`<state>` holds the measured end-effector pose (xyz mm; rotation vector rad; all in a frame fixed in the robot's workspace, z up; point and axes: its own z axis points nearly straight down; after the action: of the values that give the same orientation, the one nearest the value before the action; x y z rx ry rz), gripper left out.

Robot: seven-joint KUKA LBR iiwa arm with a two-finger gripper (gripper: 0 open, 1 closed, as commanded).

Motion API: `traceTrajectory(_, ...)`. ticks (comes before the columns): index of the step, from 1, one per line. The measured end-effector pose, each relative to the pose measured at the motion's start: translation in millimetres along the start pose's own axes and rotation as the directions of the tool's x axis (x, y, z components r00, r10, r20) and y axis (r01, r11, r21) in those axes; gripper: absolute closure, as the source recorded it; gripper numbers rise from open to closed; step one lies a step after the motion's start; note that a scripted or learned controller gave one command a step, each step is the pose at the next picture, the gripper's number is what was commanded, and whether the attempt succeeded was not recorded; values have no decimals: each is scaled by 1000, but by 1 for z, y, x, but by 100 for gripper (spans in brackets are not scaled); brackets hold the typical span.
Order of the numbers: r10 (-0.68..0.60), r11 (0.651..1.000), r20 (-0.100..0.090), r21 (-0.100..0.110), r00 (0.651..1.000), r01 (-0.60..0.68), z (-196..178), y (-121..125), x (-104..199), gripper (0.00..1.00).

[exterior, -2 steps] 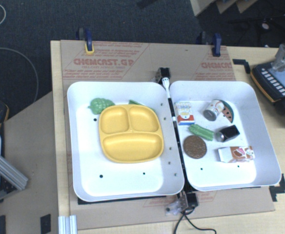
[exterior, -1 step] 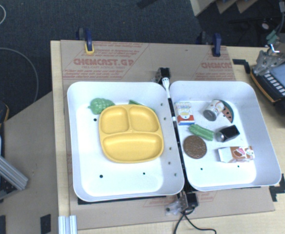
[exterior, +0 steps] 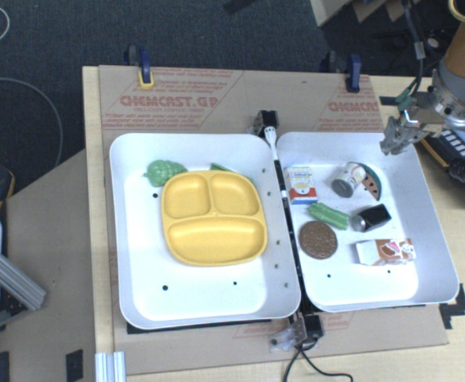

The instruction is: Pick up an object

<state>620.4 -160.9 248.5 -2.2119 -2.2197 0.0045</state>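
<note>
Nearest you, your left bin [exterior: 137, 293] holds a yellow divided plate [exterior: 213, 217], while the right bin [exterior: 423, 277] holds a brown disc [exterior: 318, 239], green pickle [exterior: 329, 215] and small carton [exterior: 300, 185], gripper [exterior: 395, 138] hovering over its far-right rim, grip unclear.

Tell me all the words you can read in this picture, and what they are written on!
"CHEMCAST GP", red letters, partly blurred, on the brown board behind the left bin.
A second red print on the same board behind the right bin looks like the same word, but is too blurred to read.
The small carton and the flat packet in the right bin carry printing too small to read.
</note>
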Motion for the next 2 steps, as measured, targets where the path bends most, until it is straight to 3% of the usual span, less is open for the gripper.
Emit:
traceTrajectory(1,-2,1000,-1,2,1000,2,75,-15,65,100)
traceTrajectory(2,-2,1000,0,-2,1000,2,64,-47,140,100)
